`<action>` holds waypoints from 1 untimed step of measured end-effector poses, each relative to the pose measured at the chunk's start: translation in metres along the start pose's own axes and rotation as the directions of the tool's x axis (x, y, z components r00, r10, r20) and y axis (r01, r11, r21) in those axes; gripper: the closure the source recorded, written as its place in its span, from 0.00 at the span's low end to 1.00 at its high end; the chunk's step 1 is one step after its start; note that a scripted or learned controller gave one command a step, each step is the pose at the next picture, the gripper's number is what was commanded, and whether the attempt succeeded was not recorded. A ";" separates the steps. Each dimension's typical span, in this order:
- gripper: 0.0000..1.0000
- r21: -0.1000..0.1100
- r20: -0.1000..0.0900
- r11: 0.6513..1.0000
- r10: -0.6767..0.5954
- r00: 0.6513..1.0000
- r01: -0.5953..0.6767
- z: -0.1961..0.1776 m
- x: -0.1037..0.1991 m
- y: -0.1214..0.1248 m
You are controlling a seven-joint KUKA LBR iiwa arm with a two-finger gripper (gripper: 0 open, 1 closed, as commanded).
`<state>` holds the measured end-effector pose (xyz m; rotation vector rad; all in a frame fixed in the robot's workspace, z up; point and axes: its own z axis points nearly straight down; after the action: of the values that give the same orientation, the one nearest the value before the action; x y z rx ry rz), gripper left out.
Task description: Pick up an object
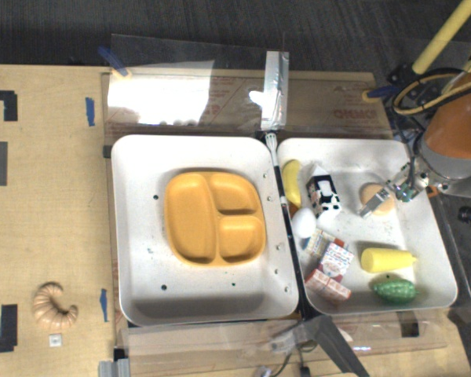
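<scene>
Round tan bread-like object (372, 192) lies at two o'clock in your right white bin (447, 269), touching the gripper (374, 203); its fingers straddle it, slightly parted. Yellow block (386, 259) sits at five.

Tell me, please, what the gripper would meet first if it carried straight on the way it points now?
Probably the small tan object right at the tip of the gripper, with the right bin's floor beneath; depth is hard to judge from above.
</scene>
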<state>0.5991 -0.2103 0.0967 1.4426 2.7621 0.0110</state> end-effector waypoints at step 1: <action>0.00 -0.002 0.001 0.994 0.112 0.994 -0.112 -0.001 0.005 0.000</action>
<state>0.5962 -0.2066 0.0971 1.5950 2.6753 0.0143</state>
